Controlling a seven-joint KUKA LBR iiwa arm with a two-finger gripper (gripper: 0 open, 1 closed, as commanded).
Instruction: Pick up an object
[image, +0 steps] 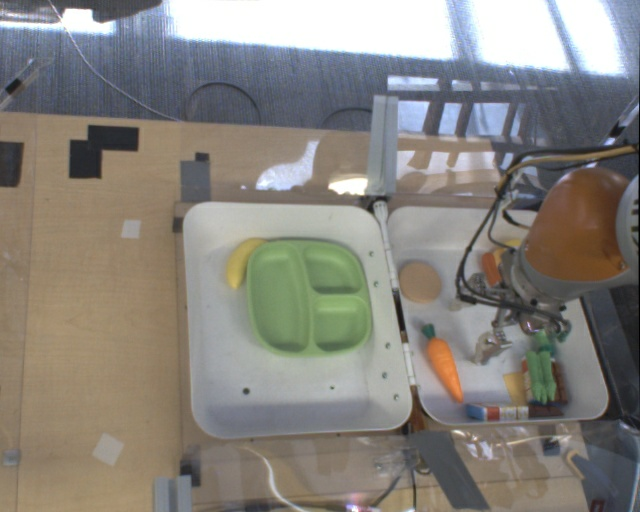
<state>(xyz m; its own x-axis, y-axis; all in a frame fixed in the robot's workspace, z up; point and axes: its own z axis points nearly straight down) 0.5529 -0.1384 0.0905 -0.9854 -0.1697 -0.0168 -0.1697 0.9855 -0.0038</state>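
The right bin (440, 235) holds several small objects. An orange carrot (445, 368) with a green top lies near its left wall. Behind the carrot rests a tan round disc (421, 282). A green ridged piece (541, 370) sits on a brown block at the bin's right side, with a small yellow piece (515, 386) beside it. A white tube with red and blue ends (510, 411) lies along the front wall. My gripper (490, 346) hangs low over the bin floor, between the carrot and the green piece. Nothing visibly sits in it. The arm hides part of an orange object (490, 266).
The left bin (215, 370) carries a green divided plate (306, 297), and a yellow banana (238, 262) pokes out from under its left edge. Black cables (478, 250) loop off the arm's wrist over the right bin. Bare wooden bench stretches to the left.
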